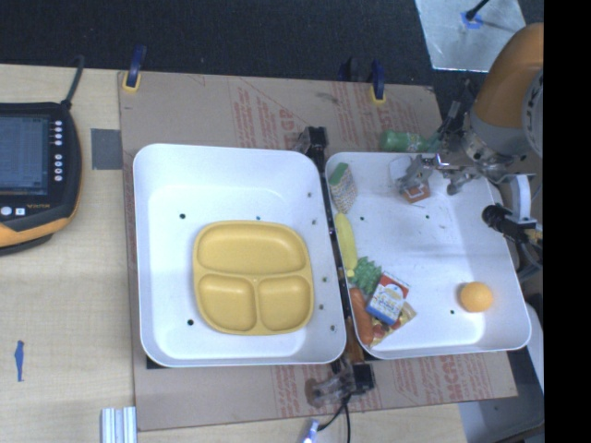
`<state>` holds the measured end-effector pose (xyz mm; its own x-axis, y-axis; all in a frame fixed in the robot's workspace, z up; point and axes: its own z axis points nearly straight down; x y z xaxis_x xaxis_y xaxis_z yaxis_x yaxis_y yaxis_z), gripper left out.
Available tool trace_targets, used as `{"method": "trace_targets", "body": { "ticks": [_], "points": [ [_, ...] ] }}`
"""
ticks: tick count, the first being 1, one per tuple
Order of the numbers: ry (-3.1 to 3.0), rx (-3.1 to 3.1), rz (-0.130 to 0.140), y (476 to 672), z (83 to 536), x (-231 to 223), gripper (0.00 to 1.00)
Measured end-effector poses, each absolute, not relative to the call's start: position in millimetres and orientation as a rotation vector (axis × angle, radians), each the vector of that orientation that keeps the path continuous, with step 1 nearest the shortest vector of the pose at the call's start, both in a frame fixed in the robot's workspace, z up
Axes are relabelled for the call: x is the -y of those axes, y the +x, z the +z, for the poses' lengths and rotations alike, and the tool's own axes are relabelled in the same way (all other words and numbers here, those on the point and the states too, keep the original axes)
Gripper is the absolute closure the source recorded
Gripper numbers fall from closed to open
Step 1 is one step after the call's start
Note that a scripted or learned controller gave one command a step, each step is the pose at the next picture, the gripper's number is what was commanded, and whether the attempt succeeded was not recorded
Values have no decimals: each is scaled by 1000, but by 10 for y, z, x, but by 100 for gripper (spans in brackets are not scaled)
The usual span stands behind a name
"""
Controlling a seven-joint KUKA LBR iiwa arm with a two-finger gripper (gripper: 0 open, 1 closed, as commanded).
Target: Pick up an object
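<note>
My gripper hangs over the far part of the right bin, open, its two silvery fingers spread apart. A small red and grey object lies at the tip of the left finger, not between the two. On the bin floor lie an orange ball near the right, a colourful packet, a carrot, a green vegetable, a yellow corn cob and a small carton along the left wall.
The left bin holds a yellow divided plate. A green item lies on the cardboard just beyond the right bin. A tablet pendant rests at the far left of the bench.
</note>
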<state>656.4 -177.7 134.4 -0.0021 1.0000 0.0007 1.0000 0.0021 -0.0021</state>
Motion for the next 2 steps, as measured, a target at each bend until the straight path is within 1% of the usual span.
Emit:
{"method": "trace_targets", "body": {
  "ticks": [1,2],
  "points": [
    [-2197,2211,29,6512,924,1707,0],
    [-2190,2210,13,6538,930,2080,0]
  ]
}}
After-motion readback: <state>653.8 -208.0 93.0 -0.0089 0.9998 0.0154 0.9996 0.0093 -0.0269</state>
